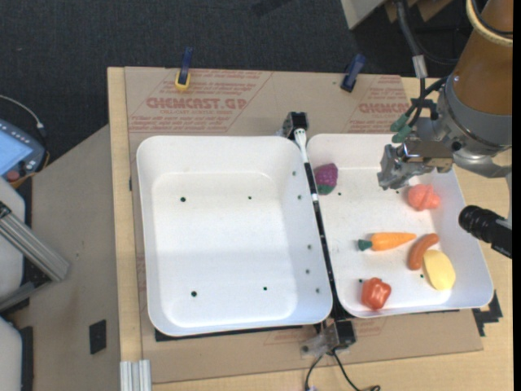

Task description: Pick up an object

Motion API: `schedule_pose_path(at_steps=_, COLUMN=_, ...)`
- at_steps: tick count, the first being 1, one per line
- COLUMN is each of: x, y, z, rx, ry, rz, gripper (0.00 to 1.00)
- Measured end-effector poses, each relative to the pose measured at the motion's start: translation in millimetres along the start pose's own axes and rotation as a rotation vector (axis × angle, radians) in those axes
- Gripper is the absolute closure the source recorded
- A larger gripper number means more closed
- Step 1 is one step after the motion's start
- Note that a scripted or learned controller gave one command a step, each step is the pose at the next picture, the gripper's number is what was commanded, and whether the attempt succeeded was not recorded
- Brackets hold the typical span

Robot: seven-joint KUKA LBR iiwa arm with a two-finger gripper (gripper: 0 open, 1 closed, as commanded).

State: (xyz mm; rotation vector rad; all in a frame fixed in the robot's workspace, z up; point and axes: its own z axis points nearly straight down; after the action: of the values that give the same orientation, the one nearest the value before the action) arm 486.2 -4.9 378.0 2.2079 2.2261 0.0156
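Six toys in right bin (342,157). Gripper (394,174) beside pink ball (422,196), holding nothing; can't tell if open. Ball may roll away if bumped.

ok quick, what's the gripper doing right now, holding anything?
Gripper: over the right bin, beside the pink toy; holds nothing visible; open or shut cannot be told.
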Motion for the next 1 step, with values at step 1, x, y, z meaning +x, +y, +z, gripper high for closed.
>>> schedule_pose_path(at_steps=1, x=-3.5, y=1.4, z=6.9, rx=0.011, ry=-0.003, rz=0.008, gripper=0.00)
